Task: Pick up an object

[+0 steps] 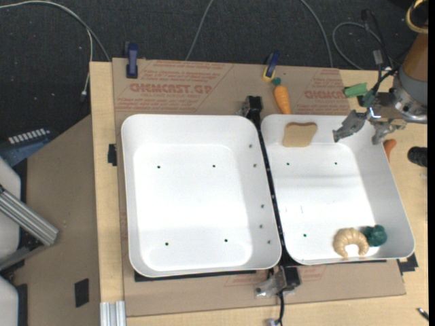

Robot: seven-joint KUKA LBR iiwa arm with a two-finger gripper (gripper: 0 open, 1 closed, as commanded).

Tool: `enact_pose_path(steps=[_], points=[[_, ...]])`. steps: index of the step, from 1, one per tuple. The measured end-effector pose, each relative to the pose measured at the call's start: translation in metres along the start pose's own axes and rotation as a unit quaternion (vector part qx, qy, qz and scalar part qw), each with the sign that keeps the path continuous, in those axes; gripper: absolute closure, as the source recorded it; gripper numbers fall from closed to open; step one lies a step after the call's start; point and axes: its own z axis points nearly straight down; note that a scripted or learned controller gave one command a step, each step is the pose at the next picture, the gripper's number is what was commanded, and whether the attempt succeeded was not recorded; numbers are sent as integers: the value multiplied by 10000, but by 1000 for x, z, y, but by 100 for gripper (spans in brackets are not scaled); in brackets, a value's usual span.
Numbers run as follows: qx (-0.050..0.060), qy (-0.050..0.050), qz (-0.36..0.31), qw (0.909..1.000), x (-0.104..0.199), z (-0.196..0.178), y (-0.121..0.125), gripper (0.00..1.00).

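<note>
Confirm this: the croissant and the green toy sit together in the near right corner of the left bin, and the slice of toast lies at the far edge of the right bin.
One thing is wrong: the croissant and the green toy sit in the near right corner of the right bin, not the left bin. The camera view shows this. The slice of toast does lie at the right bin's far edge.

The left bin offers a wide bare floor, walled only by its low rim. The right bin is open through its middle. At its 12 o'clock edge a tan bread slice lies against the far wall. At 5 o'clock a croissant and a green object sit touching in the near corner, close to the rim, leaving little room beside them. The hand hangs over the bin's 1 o'clock corner. A carrot lies on the counter just beyond the bins, at 12 o'clock.
</note>
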Motion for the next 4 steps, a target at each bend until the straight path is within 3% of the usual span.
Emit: enact_pose_path(steps=[1,2,3,4], points=[[26,7,-3,10000,8,59,14,0],[-8,0,3,10000,23,36,-64,0],[39,12,-2,10000,36,146,-90,0],[-34,3,-32,10000,85,80,2,0]])
